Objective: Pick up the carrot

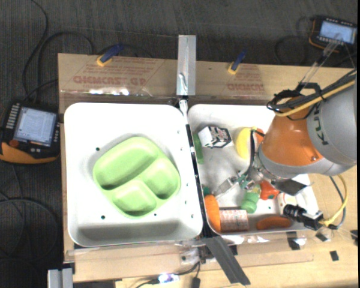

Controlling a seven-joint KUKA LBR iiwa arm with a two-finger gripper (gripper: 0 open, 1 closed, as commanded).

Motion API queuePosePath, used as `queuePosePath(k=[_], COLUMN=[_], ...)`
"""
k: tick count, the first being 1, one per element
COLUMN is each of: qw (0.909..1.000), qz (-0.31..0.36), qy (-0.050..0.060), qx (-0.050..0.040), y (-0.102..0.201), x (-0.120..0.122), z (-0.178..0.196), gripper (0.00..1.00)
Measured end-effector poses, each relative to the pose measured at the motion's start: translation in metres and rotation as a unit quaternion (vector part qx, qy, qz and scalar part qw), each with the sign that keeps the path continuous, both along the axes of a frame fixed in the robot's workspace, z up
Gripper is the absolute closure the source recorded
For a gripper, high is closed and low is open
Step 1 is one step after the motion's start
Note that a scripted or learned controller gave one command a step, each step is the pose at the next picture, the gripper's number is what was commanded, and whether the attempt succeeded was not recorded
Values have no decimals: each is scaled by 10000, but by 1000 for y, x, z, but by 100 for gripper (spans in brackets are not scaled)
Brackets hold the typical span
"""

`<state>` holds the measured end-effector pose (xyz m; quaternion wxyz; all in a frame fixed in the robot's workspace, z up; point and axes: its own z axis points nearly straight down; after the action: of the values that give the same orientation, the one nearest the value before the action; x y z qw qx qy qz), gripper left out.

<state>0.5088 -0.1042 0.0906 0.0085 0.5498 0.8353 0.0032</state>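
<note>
Down in the right bin [300,116], the carrot [211,212] lies orange and stubby (partly behind a can [233,219]); pincer [243,182] state I cannot tell.

— What sits in the left bin [78,161]?
— A green divided tray [137,176], tilted, near its middle.

— And the right bin [228,111]?
— A small black-and-white box [215,136] at the far left, a yellow fruit [245,141] just right of it, a green bottle [249,200] toward the middle, and a reddish can [233,219] lying along the near wall.

— Beyond the bins?
— Two handheld pendants: one [29,131] at the left, another [333,33] at the far right. Cardboard [120,77] lies behind the bins.
</note>
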Motion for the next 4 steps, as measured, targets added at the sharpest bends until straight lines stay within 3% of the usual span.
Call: queuePosePath(k=[1, 2, 3, 4], qw=[10000, 9615, 9099, 9684], qz=[-1, 2747, 4146, 2491], qy=[4, -50, -38, 99], qx=[15, -69, -129, 3], y=[2, -2, 5, 78], x=[0, -16, -15, -25], z=[9, 3, 3, 92], gripper=[100, 100, 100, 100])
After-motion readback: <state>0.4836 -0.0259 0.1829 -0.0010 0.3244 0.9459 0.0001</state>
